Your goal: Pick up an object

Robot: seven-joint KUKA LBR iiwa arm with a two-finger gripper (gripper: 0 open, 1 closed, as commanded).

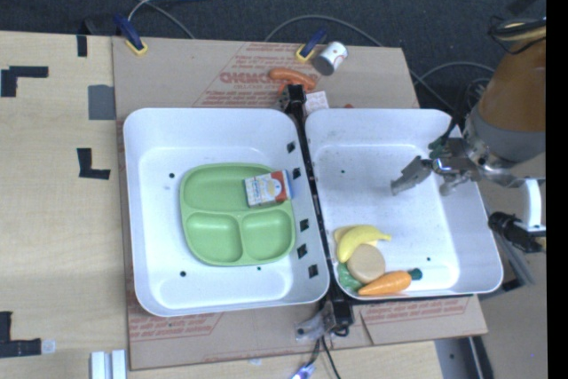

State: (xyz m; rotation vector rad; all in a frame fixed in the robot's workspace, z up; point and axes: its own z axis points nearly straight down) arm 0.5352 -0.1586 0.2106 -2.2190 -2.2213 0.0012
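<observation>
Carrot (385,283) against right bin (461,280) front rim; hand (417,175) above.

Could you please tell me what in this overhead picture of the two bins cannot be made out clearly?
- Green item in the right bin: mostly hidden under the round tan piece and the carrot.
- Small packet on the green tray: print too small to read.
- Gripper: too small and blurred to judge its state.
- Arm: cut off by the right edge.

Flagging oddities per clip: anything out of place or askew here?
A small carton lies tilted on the green divided plate in the left bin. The toy foods sit bunched in one corner of the right bin.
</observation>
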